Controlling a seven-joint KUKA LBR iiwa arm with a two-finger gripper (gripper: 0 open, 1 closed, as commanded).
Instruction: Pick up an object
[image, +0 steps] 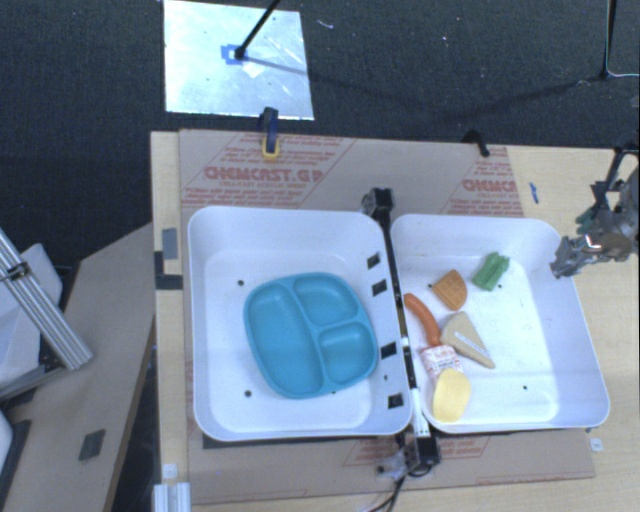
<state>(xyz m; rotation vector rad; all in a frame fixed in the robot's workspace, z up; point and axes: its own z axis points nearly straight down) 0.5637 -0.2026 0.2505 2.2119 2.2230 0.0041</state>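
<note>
My claw hangs over right bin upper right rim, grip state unclear, can't tell. Green block near it inside; waffle, sausage, cheese wedge lie further left.

A single fixed camera sits above the desk and looks down on it at a slant, from the near long side toward the far edge. It stands well back, so both white bins fit in the picture whole: the left bin left of centre, the right bin beside it, with their shared wall running roughly up the middle. Dark floor shows beyond the far edge and to the left. The claw enters at the right border, over the right bin's far corner.
</note>
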